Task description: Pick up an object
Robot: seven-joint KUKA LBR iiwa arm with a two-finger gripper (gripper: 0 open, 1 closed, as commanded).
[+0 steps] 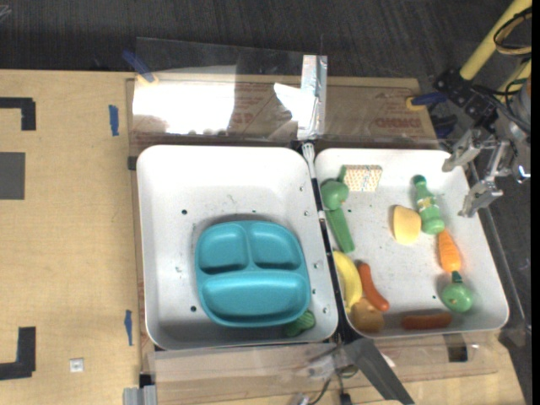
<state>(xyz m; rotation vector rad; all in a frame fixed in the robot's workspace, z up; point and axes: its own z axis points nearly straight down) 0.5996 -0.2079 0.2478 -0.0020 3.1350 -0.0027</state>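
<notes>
The right bin (pixel 489 251) holds several toy foods. Among them are a green cucumber (pixel 337 213), a tan waffle (pixel 363 177), a green bottle (pixel 429 206), a yellow wedge (pixel 407 224), a carrot (pixel 449 251), a green pear (pixel 458 297), a banana (pixel 347 277), a red chili (pixel 372 286), a brown piece (pixel 365 315) and a red sausage (pixel 426 320). My gripper (pixel 469 181) hovers at the bin's upper right rim, beside the bottle. It is open, with nothing between its fingers.
The left bin (pixel 169 192) carries a teal divided plate (pixel 251 270) and a small green item (pixel 299 321) at its front right corner. A clear plastic sheet (pixel 228 99) lies behind the bins. Cables and a yellow pole (pixel 498 32) crowd the far right.
</notes>
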